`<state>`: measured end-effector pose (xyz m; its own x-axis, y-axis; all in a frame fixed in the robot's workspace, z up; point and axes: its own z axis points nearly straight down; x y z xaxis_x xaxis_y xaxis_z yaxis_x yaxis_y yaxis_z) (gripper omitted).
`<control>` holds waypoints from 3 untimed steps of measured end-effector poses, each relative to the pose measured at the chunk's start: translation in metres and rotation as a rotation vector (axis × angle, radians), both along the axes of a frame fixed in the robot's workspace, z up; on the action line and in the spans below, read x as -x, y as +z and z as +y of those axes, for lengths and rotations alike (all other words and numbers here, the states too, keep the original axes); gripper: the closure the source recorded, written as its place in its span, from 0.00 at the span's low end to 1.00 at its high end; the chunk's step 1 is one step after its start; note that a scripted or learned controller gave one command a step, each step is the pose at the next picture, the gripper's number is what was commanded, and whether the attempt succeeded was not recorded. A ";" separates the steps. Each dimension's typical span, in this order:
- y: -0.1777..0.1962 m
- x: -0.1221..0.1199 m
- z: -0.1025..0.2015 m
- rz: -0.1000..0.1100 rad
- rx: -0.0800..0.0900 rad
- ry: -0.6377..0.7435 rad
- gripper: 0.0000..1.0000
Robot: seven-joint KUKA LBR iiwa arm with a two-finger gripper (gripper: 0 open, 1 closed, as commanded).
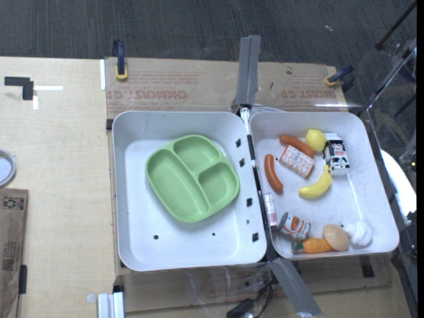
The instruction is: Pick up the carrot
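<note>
Orange and small, the carrot (pixel 315 246) lies at the near edge of the right bin (pixel 371 177), wedged between a can (pixel 293 226) and a tan egg (pixel 336 237). Finger state cannot be told. A clean pick likely calls for a descent straight over the carrot, jaws set across its width, clear of the bin wall and both neighbours.

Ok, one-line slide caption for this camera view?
Carrot lies at the right bin's near edge beside a small can; green divided plate in the left bin.
</note>
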<state>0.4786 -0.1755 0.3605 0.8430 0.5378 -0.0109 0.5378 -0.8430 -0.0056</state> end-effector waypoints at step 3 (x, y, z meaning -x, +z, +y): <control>-0.017 -0.022 -0.021 0.009 -0.006 0.362 1.00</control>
